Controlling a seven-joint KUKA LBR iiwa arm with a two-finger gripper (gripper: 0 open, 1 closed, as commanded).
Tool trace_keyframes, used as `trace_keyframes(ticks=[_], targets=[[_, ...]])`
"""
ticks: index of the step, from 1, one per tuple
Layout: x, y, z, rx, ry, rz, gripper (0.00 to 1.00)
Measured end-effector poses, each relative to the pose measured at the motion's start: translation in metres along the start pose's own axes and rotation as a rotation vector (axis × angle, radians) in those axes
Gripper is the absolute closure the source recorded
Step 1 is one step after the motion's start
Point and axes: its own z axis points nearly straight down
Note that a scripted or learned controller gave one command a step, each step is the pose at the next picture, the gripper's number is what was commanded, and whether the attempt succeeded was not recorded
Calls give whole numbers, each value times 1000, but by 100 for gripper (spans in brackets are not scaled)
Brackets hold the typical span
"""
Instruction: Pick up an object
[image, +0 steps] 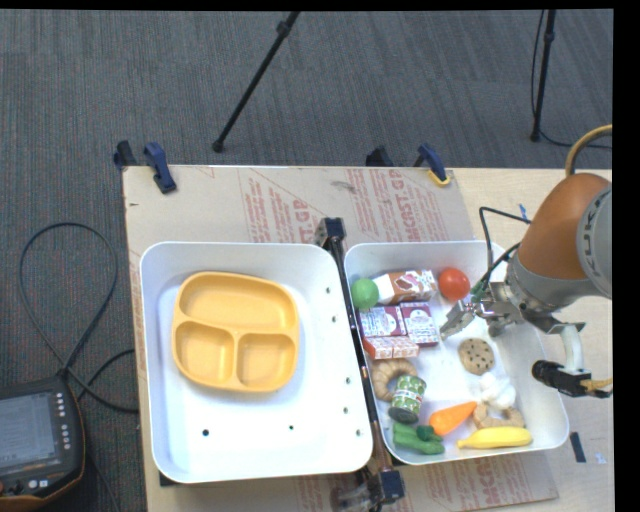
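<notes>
Grey carpet floor (300, 90) with black tripod legs (255, 80) and a looped cable (70, 300).

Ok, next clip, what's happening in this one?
A KUKA arm reaches in from the right over the right bin, which is packed with toy food: a tomato, a green ball, small boxes, a cookie, a carrot and a banana. The gripper hangs above the bin between the tomato and the cookie, with nothing seen between its fingers. The left bin holds a yellow divided plate.
</notes>
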Motion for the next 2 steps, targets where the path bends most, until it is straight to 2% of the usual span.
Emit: trace_keyframes(ticks=[1, 2], targets=[[-9, 58, 0, -1, 9, -5, 0], [-12, 55, -6, 13, 5, -8, 100]])
